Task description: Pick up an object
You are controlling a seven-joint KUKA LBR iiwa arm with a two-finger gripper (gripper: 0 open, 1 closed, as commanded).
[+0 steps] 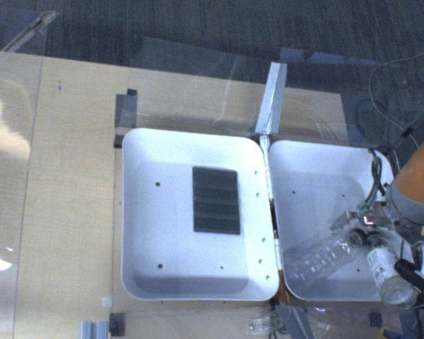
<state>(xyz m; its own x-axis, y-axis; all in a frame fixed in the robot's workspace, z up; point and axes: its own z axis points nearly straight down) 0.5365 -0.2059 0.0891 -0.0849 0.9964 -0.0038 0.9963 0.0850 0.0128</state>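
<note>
On the pale wooden bench (57,212), two shallow, round-cornered white plastic bins sit side by side. A flat, dark, ribbed rectangular pad (215,200) lies in the left bin (140,269). In the right bin (306,172), a clear, crinkled plastic bottle (322,256) lies on its side, just beside the tool (364,223); whether the tool is clenched or released, I cannot tell.

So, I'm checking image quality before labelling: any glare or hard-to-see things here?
Camera view: bright glare on the bench at far left; soft shadow along the left bin's lower wall; the clear bottle in the right bin is faint against white.
</note>
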